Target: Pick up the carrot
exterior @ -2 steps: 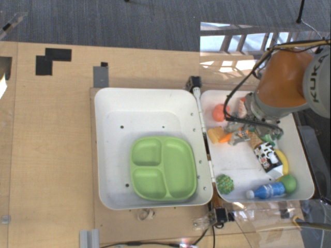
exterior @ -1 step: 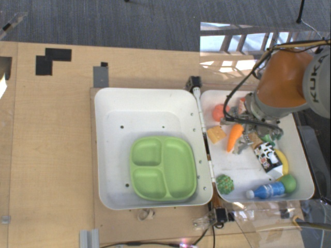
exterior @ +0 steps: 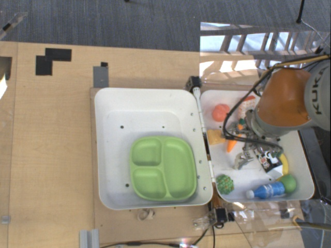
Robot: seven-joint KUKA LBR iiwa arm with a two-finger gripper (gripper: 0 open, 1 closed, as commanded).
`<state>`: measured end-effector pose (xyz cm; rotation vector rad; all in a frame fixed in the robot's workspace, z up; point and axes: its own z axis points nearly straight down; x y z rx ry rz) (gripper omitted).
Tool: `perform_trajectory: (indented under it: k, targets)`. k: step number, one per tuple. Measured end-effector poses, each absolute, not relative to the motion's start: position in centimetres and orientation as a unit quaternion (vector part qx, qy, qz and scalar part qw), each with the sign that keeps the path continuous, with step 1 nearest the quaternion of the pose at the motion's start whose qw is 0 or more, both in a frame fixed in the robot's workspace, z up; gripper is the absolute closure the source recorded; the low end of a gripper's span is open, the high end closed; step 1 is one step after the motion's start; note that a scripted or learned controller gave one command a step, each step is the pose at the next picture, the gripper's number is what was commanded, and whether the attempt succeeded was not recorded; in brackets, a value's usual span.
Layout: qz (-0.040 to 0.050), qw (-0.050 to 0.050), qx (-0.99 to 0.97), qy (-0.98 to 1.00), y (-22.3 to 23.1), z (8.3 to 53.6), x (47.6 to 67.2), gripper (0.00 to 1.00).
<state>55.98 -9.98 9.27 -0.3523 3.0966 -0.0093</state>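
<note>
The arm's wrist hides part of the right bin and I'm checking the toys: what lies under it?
Under the wrist, the carrot pokes out at its left edge, with the gripper beside it. A red ball lies clear. Anything directly beneath the wrist is covered.

Grey arm (exterior: 289,99) from the right, wrist bent downward, end effector (exterior: 247,156) low.

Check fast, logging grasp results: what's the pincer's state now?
Pincer: cannot be told; it sits low in the right bin, beside the carrot.
</note>
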Motion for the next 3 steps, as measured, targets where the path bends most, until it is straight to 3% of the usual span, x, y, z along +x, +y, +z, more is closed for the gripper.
perform_trajectory:
  k: [1,2,3]
  targets:
    - [0.0005,0.006,0.15,0.989,-9.0,8.9,58.9,0.0]
    - [0.0011,0.007,0.173,0.985,-8.1,8.8,63.9,0.0]
    - [0.001,0.007,0.205,0.979,-9.6,9.0,57.3,0.0]
